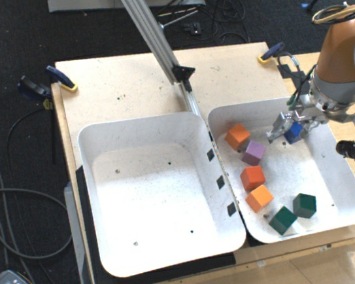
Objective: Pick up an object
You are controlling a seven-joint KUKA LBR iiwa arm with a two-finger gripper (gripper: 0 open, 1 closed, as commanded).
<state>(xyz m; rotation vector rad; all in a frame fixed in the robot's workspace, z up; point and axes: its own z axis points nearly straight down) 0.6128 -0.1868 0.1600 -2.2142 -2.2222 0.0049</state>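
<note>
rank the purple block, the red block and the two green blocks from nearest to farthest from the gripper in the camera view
Measured from the gripper in the right bin:
1. purple block, just to its left.
2. red block, lower left, mid-bin.
3. the two green blocks, by the bin's near edge; too close to call between them.

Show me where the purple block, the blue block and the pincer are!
purple block (254,152), camera view, its top face.
blue block (292,132), camera view, its visible blue side at the pincer tips.
pincer (284,130), camera view, midway between its fingertips.
</note>
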